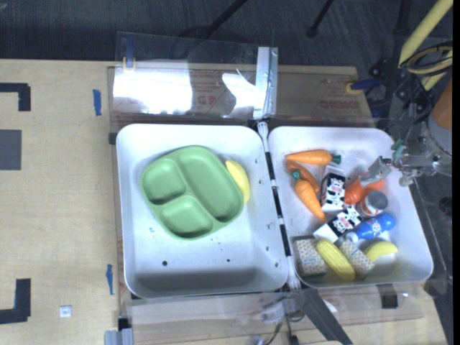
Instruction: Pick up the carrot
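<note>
Probably you'll find the carrot (309,197) light, rigid and slick, so grip mid-body; whether the fingers (383,165) are open, you cannot tell.

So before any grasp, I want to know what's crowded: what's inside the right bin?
The right bin holds carrots, a corn cob, a lemon and black-and-white packets. Items overlap, hiding whatever lies beneath.

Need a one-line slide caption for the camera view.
Tool poised over the right bin's far edge, carrots among toy food; green divided plate in the left bin.
</note>
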{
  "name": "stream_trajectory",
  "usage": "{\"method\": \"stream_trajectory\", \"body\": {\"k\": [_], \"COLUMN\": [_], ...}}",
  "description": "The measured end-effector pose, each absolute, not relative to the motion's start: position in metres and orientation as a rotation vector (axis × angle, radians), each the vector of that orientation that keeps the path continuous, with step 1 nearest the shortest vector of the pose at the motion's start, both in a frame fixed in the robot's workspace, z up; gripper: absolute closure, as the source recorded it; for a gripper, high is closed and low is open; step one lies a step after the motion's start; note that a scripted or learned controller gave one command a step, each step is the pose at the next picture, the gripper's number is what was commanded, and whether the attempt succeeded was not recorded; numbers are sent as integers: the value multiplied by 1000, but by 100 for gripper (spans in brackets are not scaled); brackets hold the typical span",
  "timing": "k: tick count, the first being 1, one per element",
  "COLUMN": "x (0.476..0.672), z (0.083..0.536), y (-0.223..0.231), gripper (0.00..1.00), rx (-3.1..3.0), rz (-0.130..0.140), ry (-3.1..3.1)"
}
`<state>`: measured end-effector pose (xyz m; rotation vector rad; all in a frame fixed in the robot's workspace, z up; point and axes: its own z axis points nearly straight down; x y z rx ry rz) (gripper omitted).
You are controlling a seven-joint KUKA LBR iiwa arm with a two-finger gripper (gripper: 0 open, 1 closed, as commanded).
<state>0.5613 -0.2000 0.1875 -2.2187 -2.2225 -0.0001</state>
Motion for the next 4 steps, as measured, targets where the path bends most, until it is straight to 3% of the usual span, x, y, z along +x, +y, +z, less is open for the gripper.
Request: {"method": "stream_trajectory", "body": {"k": [1, 2, 3, 4], "x": [599, 634, 595, 601], "z": [181, 164, 134, 185], "y": [-162, -96, -127, -78], "gripper": [0, 0, 0, 0], "rx": [-1980, -1937, -1952, -1798], "rz": [-2, -3, 0, -2], "ry": [-2444, -2478, -2462, -2580]}}
